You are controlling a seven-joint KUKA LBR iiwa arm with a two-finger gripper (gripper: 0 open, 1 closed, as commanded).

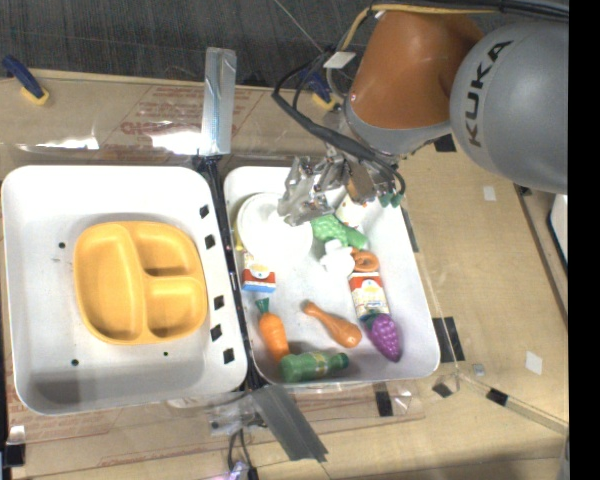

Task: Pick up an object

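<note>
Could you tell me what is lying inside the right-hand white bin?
The right bin holds a carrot, a drumstick, purple grapes, a green vegetable, two small bottles and a green toy. The gripper covers the bin's far end.

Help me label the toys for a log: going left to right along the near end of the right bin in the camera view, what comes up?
Carrot → green cucumber-like toy → orange drumstick → purple grapes.
</note>
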